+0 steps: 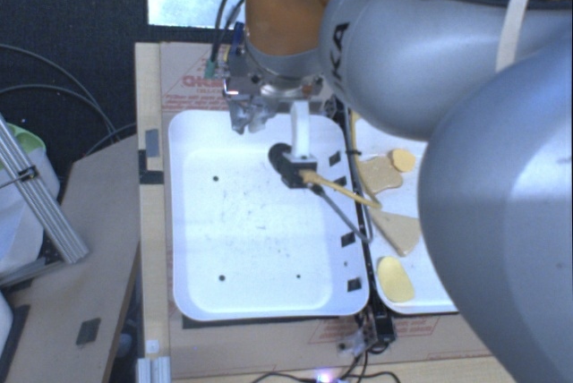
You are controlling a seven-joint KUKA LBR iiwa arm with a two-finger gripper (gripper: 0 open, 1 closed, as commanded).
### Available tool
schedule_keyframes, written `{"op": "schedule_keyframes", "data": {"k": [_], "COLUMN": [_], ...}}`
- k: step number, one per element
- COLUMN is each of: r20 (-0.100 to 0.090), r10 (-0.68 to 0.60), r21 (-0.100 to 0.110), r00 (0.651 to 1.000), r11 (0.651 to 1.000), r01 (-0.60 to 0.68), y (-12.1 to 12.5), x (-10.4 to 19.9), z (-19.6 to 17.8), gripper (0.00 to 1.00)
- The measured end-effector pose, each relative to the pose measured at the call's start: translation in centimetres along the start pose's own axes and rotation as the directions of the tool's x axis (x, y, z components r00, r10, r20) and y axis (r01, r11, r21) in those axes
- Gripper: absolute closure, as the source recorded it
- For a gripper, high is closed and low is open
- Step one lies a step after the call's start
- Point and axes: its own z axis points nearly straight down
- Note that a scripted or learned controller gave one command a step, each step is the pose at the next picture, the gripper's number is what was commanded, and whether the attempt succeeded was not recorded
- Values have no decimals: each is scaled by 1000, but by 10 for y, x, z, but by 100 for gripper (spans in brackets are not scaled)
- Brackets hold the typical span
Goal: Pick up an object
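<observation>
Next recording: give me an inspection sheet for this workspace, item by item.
Surface: left bin and right bin, both white, on a cardboard-lined bench; dark specks on the left bin's floor.
Job's things: yellow oval piece, tan wedge, tan piece and yellow round piece, all in the right bin, which the arm partly hides.
Clutter: nothing seen.
Grippers: hand over the left bin's far corner; no object seen in it.
Cables: wrist wires, blue and green; thin cables on the floor at left; front wires at the bench edge.
Surroundings: metal rail at left; dark floor.
</observation>
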Motion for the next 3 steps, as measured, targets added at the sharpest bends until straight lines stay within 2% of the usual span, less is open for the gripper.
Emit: {"op": "schedule_keyframes", "data": {"k": [1, 2, 3], "r20": [2, 1, 4], "r10": [0, -2, 4], "r21": [-1, 3, 10], "r00": [1000, 1000, 1000], "r11": [1000, 1000, 1000], "r01": [0, 2, -4], "y": [49, -50, -118], "x": [3, 3, -2], "z": [59, 21, 63], "gripper": [100, 100, 100]}}
